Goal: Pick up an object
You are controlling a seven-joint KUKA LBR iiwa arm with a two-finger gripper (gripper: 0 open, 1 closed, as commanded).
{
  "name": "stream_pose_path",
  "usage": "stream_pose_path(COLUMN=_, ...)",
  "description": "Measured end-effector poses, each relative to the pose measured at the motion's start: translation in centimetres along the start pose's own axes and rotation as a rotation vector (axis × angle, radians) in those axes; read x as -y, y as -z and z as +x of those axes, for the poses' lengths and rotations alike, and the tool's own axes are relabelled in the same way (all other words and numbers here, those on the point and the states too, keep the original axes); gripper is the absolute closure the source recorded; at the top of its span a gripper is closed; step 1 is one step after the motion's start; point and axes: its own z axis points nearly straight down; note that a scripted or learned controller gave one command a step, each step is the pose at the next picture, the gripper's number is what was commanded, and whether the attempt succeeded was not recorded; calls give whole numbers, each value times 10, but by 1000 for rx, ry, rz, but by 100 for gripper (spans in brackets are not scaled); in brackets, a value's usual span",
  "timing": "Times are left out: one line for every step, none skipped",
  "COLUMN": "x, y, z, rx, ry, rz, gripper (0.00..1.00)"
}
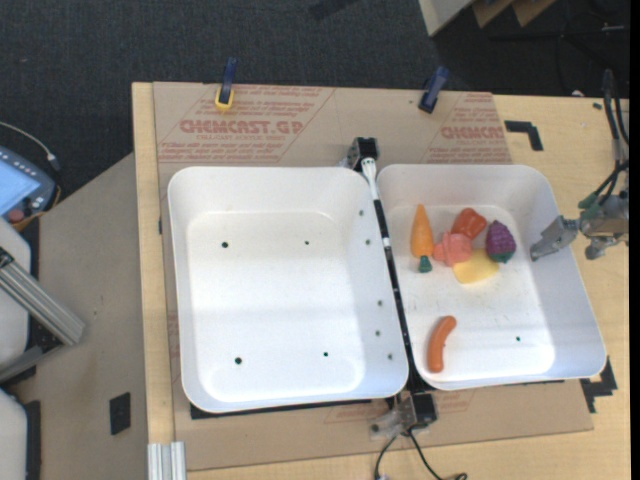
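Sausage [441, 343], orange-red and curved, lay alone in the right bin [570, 313], nearer the camera than anything else there and well apart from the cluster. I marked it as my likeliest pick.

The cluster sat beyond the sausage, toward the bin's far wall: a carrot [422, 233] on the side toward the left bin [200, 298], then a pink piece [455, 249], a red piece [468, 223], a purple piece [500, 240] and a yellow piece [476, 270], all touching or nearly so.

My claw [550, 240] hung at the right bin's outer rim, beyond the sausage and to the arm's side of it, with nothing in it. Whether it stood open or closed I could not tell; it was small and seen edge-on.

Judgement on doing the step well: take the sausage, since the crowded pieces would likely shove one another aside. Come down over its middle, close across the narrow width and not along its length, and keep clear of the near wall.
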Motion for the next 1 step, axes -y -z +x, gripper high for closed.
stream_pose_path(x=-1, y=11, z=0, rx=2, ry=1, rz=-3, gripper=100)
